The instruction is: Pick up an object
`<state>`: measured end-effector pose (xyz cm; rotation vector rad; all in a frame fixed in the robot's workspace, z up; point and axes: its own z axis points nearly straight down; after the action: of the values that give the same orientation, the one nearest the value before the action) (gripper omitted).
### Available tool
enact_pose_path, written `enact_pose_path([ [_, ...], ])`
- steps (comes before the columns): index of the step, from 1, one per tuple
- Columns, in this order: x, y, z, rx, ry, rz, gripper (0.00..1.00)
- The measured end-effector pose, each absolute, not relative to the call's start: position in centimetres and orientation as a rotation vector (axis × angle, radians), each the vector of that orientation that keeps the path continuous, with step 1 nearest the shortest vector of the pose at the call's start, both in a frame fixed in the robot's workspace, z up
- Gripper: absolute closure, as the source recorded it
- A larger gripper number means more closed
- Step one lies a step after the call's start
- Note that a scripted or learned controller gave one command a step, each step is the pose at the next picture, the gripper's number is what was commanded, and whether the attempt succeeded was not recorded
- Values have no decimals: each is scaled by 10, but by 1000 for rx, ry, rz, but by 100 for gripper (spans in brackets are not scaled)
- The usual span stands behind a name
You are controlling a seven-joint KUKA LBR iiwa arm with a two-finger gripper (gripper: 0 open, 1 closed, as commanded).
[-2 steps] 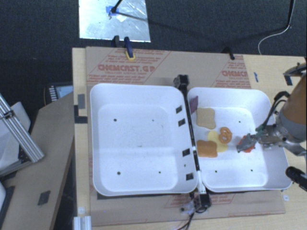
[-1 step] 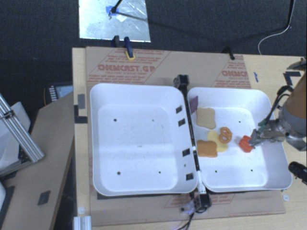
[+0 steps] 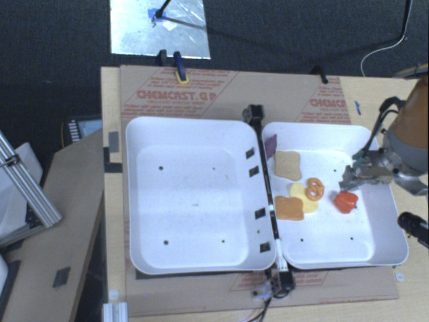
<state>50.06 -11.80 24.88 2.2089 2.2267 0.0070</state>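
The right bin (image 3: 335,247) is shallow, smooth white plastic with rounded corners, and it holds five small toy-like food pieces clustered toward its left half. A flat tan slice of bread (image 3: 288,164) lies nearest the divider, a ringed orange pretzel shape (image 3: 314,189) sits just right of it, a pale yellow piece (image 3: 303,197) lies under the pretzel's edge, and an orange toast-shaped piece (image 3: 289,208) touches the yellow one. A glossy red pepper (image 3: 346,202) lies a little apart on the right. The gripper (image 3: 350,177) hangs just above and beside the pepper, near the bin's right wall; whether the fingers are open or closed cannot be told from this angle. The bin floor in front of the pieces is bare, with room toward the near rim. The left bin (image 3: 191,193) shows bare floor with small dark holes. Both rest on a brown cardboard-covered desk (image 3: 201,92), black clips along the seam between them.
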Motion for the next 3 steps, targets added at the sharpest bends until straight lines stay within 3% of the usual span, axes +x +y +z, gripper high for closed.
enact_pose_path([
  [1, 488, -26, 370, 2199, 2231, 19, 100],
  [3, 487, 105, 466, 2208, 2232, 10, 100],
])
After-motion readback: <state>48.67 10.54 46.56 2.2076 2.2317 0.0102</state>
